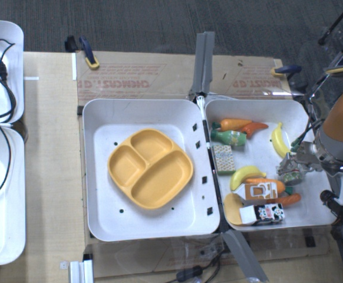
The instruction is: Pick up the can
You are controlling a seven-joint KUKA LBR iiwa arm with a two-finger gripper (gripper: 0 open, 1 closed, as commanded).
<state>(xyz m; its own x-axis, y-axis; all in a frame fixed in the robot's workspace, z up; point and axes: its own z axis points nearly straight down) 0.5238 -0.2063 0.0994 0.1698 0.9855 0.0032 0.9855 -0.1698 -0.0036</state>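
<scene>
We judge the green can (230,138) lies on its side in the right bin's (260,106) far-left part, long axis left-right, well left of the gripper (290,173), whose opening we cannot tell.

My grey arm with its orange band (342,122) reaches in from the right, wrist angled down, my metal two-finger gripper (290,171) hanging low at the right bin's far side.

Fixed overhead camera, slanted down, both bins (95,158)
</scene>
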